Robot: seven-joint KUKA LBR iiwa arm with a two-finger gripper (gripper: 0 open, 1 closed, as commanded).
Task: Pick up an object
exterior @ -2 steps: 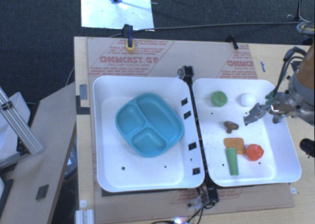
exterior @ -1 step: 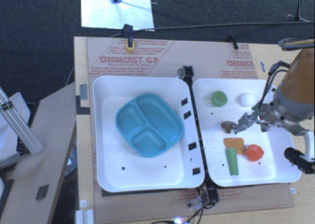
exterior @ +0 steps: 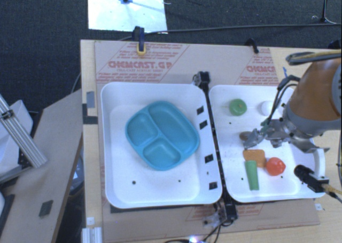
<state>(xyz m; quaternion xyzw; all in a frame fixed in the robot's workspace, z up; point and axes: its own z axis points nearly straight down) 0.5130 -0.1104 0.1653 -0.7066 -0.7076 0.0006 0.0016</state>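
Hovering my claw (exterior: 251, 138) low in the right bin (exterior: 224, 178), I judge I'm on the approach. Whether it's open I cannot tell. The orange block (exterior: 255, 156) lies just beside it; next I'd descend and close.

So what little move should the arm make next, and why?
Probably straight down a little: the gripper hovers just above the orange block in the right bin, with the green stick and red ball close by.

Tray (exterior: 162, 134) in L bin (exterior: 115, 183); small items in R bin (exterior: 278, 193).
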